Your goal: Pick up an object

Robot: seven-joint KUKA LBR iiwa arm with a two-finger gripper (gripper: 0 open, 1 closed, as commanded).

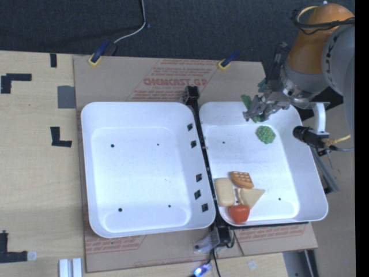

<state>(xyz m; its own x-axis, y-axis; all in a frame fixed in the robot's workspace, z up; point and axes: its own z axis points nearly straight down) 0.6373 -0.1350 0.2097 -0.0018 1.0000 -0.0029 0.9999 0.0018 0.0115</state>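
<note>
My gripper (254, 115) hangs over the far edge of the right bin (300, 160), above and to the left of a green broccoli piece (265, 134). A green thing (247, 102) shows right beside the fingers, but I cannot tell whether it is held. At the near left corner of the right bin lie a waffle piece (242, 179), a pale bread roll (224, 191), a cheese wedge (252, 197) and a red tomato (238, 213).
The left bin (138, 166) sits beside the right one, with a black divider (199, 154) between them. Both rest on a cardboard sheet (167, 79). A black part of the arm (308, 135) juts over the right bin's right rim.
</note>
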